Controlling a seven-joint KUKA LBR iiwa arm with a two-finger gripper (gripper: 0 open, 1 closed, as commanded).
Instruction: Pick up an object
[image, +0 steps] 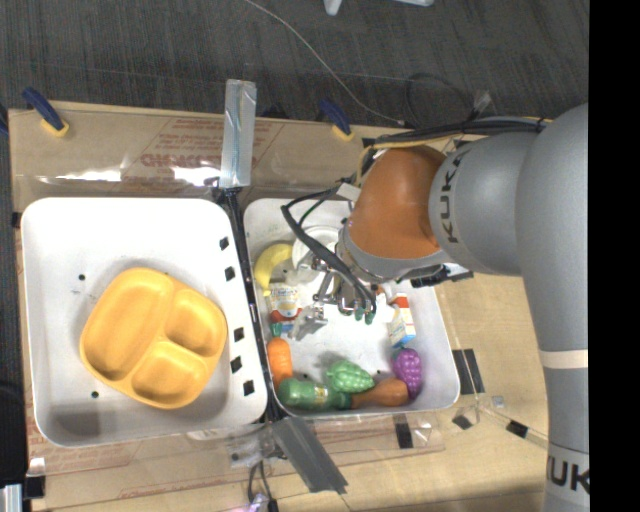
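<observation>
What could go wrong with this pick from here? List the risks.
1. The toys are crowded: the orange carrot, green bunch and purple grapes lie close together, so a grab may catch two or slip.
2. The gripper works near the right bin's left wall, which it might bump.

Two white bins are counted: a left bin (40, 230) and a right bin (437, 345). One yellow tray (152, 335) is seen in the left bin. In the right bin, one lemon (272, 264) is counted at 10 o'clock, one small bottle (285, 300) at 9, one carrot (280, 357) at 8, one cucumber (305, 395) at 7, one green grape bunch (350, 378) at 6, and one purple grape bunch (407, 368) at 5. One arm (520, 200) is counted.
</observation>
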